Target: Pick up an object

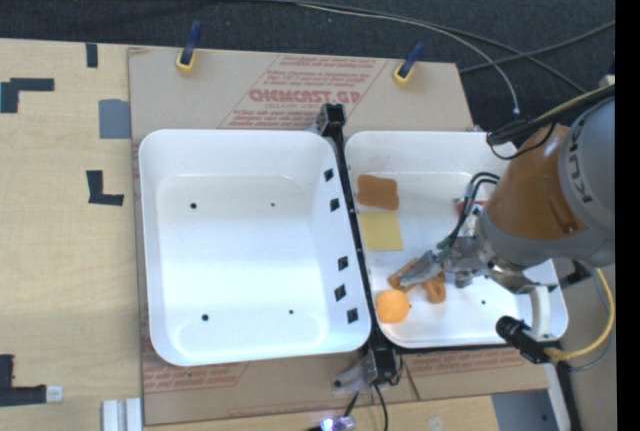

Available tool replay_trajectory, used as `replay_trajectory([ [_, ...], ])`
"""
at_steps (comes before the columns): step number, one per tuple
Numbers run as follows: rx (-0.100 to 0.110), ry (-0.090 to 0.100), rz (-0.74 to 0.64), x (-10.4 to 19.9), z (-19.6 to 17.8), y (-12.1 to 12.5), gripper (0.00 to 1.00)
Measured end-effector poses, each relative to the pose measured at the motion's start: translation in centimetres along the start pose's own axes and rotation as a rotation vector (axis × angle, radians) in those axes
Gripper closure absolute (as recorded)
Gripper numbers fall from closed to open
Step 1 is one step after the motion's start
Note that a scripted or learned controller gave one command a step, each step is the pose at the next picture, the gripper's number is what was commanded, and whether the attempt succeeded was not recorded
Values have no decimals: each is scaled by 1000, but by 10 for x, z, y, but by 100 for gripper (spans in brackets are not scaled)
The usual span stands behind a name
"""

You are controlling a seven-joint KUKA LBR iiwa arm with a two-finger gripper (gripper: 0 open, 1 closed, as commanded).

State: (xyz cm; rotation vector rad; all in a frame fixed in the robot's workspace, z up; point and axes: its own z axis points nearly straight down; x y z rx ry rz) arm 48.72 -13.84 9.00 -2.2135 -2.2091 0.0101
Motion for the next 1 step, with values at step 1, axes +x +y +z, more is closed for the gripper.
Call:
replay_trajectory([
  [1, -10, -2, -4, 0, -15, 5, 100],
])
